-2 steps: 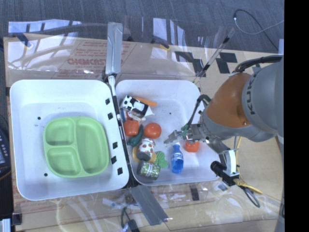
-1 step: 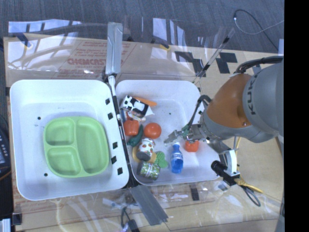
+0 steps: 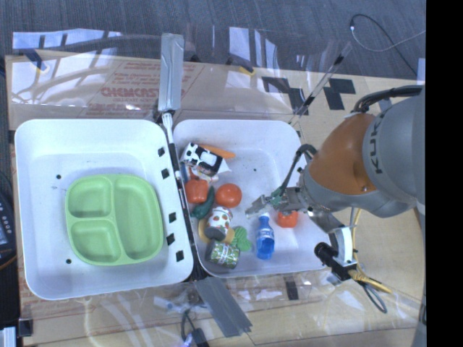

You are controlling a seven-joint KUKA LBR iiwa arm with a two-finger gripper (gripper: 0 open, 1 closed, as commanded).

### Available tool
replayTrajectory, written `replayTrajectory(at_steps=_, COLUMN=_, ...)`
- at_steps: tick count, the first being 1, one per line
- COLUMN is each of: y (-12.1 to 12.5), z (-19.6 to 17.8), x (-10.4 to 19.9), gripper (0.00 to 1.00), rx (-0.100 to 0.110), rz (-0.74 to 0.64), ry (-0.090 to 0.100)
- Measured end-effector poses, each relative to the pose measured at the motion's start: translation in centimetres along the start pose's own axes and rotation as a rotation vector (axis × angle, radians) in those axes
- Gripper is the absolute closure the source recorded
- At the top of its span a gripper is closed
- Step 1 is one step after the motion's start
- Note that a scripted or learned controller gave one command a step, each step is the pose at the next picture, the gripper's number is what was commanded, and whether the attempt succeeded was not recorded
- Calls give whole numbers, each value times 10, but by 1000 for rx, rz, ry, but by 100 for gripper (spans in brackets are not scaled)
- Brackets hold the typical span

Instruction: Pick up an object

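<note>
I see gripper [image 3: 269, 202] low in right bin [image 3: 249, 132] | blue bottle [image 3: 265, 238] just below it, orange piece [image 3: 287, 219] beside | green divided plate [image 3: 113, 218] in left bin [image 3: 43, 147]

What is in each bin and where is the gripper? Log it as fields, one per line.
left bin: holds a green divided plate
right bin: holds a cluster of small toys, among them a blue bottle, an orange-red ball and a black-and-white toy
gripper: low in the right bin, above an orange piece and next to the blue bottle
arm: reaches in from the right
</note>
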State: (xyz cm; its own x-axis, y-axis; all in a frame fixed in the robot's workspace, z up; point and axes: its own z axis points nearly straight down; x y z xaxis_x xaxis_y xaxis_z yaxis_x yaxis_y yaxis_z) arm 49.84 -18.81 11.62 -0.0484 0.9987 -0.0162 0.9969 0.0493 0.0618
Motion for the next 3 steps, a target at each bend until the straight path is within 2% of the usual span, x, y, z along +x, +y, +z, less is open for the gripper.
replayTrajectory(at_steps=1, y=-13, z=16, x=20, gripper=0, rx=44, rz=23, ry=19)
replayTrajectory(at_steps=2, y=-14, z=9, x=19, gripper=100, rx=49, rz=17, ry=17)
replayTrajectory(at_steps=3, y=78, z=-86, x=22, gripper=100, rx=60, rz=8, ry=15)
